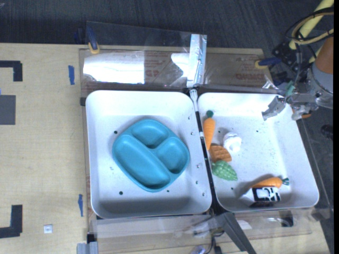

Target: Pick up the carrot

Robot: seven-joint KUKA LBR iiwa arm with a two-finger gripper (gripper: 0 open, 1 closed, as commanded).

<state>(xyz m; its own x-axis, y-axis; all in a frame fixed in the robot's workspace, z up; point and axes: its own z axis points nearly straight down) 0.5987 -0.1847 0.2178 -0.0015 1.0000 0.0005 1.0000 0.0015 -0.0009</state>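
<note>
Reaching for the carrot (208, 130) means crossing the right bin (296, 142) from its far right corner, where the pincer (275, 108) hangs over the bin's far wall; nothing shows between its tips, though how wide it stands cannot be told from this slant. That carrot lies lengthwise along the bin's left wall, green top toward the far edge, touching or nearly touching the divider between the two bins. To do this step well, I would judge that the tips should straddle the carrot across its width, which leaves one tip very little room against the wall; coming down a shade toward the bin's middle, or turning the wrist to grip along the free side, looks safer. Just beside its near end sit an orange ridged piece (220, 153), a white lump (231, 142) and a green leafy piece (224, 170), so the descent should aim for the carrot's far half, where the floor is bare. A second carrot-like toy (269, 182) lies near the bin's near right corner atop a black-and-white item (266, 194), with more room around it. The middle of the right bin is open for travel. The left bin (100, 142) holds a blue divided plate (151, 153), well apart.
</note>
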